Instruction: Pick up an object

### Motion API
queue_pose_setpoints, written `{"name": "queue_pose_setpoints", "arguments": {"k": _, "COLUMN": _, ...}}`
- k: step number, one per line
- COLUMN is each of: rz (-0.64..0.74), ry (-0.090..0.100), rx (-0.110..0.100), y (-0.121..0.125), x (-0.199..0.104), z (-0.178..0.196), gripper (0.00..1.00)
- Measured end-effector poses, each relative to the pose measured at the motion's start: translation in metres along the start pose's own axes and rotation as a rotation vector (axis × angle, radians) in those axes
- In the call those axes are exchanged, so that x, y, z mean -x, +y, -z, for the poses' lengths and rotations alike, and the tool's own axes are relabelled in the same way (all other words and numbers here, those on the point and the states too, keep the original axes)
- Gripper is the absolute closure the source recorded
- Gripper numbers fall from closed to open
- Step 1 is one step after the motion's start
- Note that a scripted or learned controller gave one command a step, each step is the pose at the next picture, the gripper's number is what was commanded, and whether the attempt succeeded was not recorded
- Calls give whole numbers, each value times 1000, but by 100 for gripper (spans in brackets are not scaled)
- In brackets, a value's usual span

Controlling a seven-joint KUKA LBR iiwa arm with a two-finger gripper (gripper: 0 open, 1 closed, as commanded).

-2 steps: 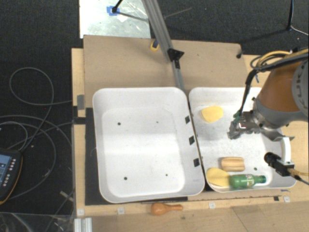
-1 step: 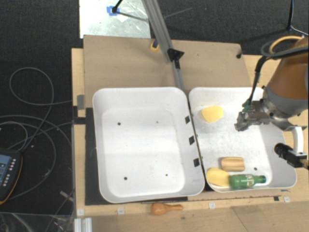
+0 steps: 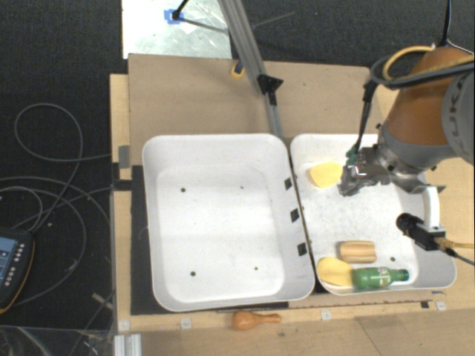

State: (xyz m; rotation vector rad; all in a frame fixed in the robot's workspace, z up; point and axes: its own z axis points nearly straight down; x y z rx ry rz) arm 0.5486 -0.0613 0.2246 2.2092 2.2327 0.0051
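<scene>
My gripper [image 3: 349, 186] hangs over the right bin [image 3: 319, 221], near its far left part, pointing down toward the bin floor. A pale yellow flat piece [image 3: 324, 174] lies just left of the gripper, close to it; whether they touch I cannot tell. At the bin's near edge lie a tan bread-like block [image 3: 357, 251], a yellow rounded piece [image 3: 334, 271] and a green bottle [image 3: 378, 277] on its side. The arm's grey and orange body covers the bin's far right corner.
The left bin [image 3: 223, 221] stands beside the right one, joined by black clips. A brown pear-shaped object [image 3: 254, 319] lies on the bench outside the bins, at the front. A tripod leg [image 3: 249, 50] slants across the back of the bench.
</scene>
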Motion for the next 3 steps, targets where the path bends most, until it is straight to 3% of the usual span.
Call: {"name": "queue_pose_setpoints", "arguments": {"k": 3, "rz": 0, "ry": 1, "rx": -1, "y": 7, "x": -154, "z": 13, "gripper": 100}}
